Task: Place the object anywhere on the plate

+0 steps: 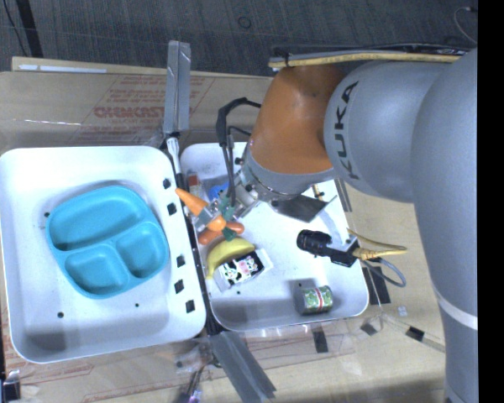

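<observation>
The grey arm [378, 133] reads "KUKA" in black.

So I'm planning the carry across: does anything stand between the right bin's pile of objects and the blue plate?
Only the bin walls. The blue plate lies in the left bin, the carrot and banana in the right bin, so the two adjoining rims between them must be cleared. Nothing lies on the plate.

Blue plate [109, 240] open above — arm [336, 124] overhangs cluttered right bin [353, 305].
</observation>
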